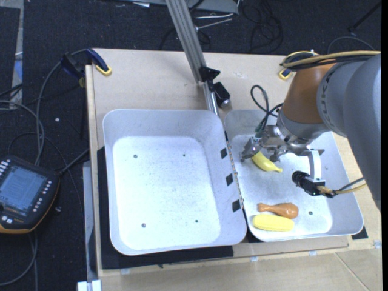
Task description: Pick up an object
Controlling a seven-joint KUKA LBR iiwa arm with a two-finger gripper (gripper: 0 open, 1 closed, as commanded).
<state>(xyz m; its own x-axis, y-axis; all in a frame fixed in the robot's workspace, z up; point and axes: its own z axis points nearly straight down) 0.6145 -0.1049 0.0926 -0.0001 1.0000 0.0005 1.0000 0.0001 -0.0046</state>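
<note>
The arm (339,96) comes in from the right, grey with its orange band just above the wrist, and bends down into the right bin (348,223). Down at its tip the claw (262,152) sits low over the bin's upper half, its fingers a little spread, and a small yellow banana (267,162) lies right between and just under them. From here it looks pinched at its upper end, the rest of it sticking out toward the bin's middle, close to the floor or touching it; I cannot tell which.

Nearer the front edge of the same bin lie two more things, well apart from the claw: a brown chicken drumstick (280,209) and, just beside it, a yellow corn cob (273,223). The left bin (163,180) sits alongside on the worktop (151,80).
</note>
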